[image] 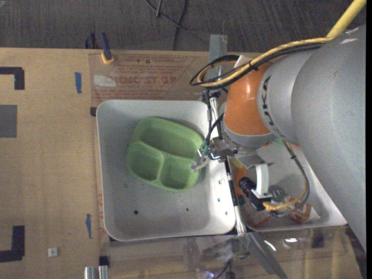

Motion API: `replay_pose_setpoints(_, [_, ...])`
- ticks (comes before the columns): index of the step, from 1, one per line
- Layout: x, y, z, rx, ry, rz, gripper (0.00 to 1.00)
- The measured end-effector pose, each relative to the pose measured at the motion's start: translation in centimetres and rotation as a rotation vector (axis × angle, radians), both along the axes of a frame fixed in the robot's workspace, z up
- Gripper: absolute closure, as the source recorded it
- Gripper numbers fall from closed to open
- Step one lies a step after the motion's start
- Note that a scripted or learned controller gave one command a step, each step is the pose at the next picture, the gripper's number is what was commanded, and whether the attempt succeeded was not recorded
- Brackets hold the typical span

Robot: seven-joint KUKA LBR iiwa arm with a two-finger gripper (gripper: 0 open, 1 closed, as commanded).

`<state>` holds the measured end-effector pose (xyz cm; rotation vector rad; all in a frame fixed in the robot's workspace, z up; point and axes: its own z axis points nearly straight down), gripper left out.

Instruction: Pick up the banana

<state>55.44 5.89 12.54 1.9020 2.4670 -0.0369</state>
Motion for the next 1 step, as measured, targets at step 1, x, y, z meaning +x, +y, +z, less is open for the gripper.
replay_pose_setpoints(1, [0.15, 0.03, -0.03, -0.001, -0.006, -0.007, 0.00])
